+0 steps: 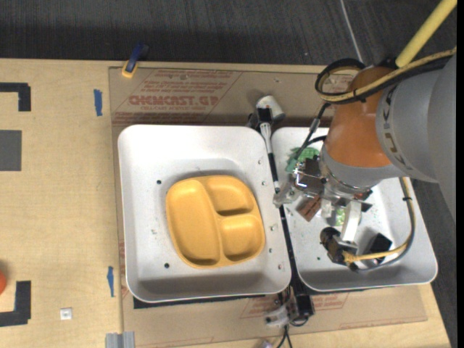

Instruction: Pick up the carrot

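Hanging low over the right bin, the gripper sits in the centre-right of the frame beneath the arm's orange band and grey wrist; its metal and dark parts crowd together there, and I cannot tell how far it is open or whether anything sits inside it. A carrot cannot be made out with certainty: small brown and green bits show just beside the gripper near the bin's left wall, too tangled with the hardware to name. A yellow cable loops across the bin's lower part, close to a dark object. To the left, touching along a shared edge, the left bin carries a yellow divided tray with one long compartment and two smaller ones. Both bins rest on a sheet of printed cardboard, which lies on the pale wooden surface. Blue tape strips mark that surface at the cardboard's left edge, and black squared markings sit at far left. Dark floor runs across the top of the frame.
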`<state>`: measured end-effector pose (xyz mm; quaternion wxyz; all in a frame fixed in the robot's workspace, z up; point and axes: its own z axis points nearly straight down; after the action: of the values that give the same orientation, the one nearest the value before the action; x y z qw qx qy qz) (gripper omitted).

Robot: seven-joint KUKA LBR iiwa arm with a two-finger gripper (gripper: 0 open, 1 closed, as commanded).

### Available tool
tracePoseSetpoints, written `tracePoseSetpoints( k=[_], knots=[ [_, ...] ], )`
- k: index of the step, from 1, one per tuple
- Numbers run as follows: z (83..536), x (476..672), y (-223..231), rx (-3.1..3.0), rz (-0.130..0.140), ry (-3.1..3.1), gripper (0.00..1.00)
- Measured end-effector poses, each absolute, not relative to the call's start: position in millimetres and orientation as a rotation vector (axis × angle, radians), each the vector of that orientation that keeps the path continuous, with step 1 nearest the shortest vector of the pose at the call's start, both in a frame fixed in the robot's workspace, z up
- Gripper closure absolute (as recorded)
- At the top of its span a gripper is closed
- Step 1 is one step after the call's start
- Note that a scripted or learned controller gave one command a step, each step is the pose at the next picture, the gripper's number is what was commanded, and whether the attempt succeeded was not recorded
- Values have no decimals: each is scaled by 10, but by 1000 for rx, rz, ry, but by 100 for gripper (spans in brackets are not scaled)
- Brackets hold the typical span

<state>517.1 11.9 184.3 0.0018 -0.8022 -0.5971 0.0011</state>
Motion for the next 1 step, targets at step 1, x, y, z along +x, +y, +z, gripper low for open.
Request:
tracePoseSetpoints(
  k=[1],
  knots=[
    [1847,5640,-751,-2550,0,-1836,0]
  ],
)
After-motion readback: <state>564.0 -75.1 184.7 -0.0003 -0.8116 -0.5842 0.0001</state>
